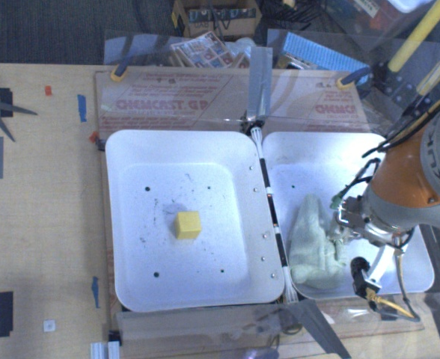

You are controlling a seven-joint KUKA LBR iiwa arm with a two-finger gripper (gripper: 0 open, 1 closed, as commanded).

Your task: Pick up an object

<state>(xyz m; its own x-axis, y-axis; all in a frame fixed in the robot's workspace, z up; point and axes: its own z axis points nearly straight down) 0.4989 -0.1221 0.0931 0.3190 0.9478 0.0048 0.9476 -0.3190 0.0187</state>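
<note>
A small yellow cube (188, 225) lies alone near the middle of the left bin (130, 163). A crumpled pale green cloth (313, 244) lies at the left side of the right bin (310, 152), reaching its front wall. My gripper (341, 235) is down in the right bin, at the cloth's right edge, below the arm's orange band (403, 179). The wrist hides the fingertips, so I cannot see what lies between them.
A metal divider (269, 200) runs between the two bins. Clear plastic sheets stand behind the bins, with a grey post (259, 81) between them. Cables hang by the wrist at the right bin's front right corner.
</note>
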